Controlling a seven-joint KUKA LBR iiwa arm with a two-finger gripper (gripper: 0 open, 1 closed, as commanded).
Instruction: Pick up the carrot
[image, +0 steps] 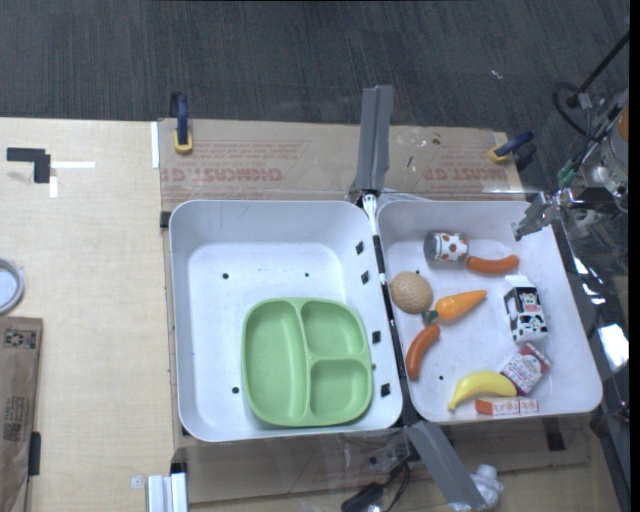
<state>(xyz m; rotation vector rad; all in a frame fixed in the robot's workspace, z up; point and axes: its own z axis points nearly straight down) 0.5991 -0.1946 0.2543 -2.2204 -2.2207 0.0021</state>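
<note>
The carrot (457, 305), orange with a small green top, lies near the middle of the right bin (575, 390), pointing up and to the right. A tan egg-shaped thing (410, 291) sits just to its left. My gripper (535, 218) hangs at the far right corner of the right bin, over the rim. It is well apart from the carrot, up and to the right of it.
Around the carrot lie a red-dotted can (447, 246), two orange sausages (492, 264) (421, 350), a cow-print carton (525, 312), a banana (480, 387) and a small packet (525, 368). The left bin (200, 300) holds a green divided plate (255, 370).
</note>
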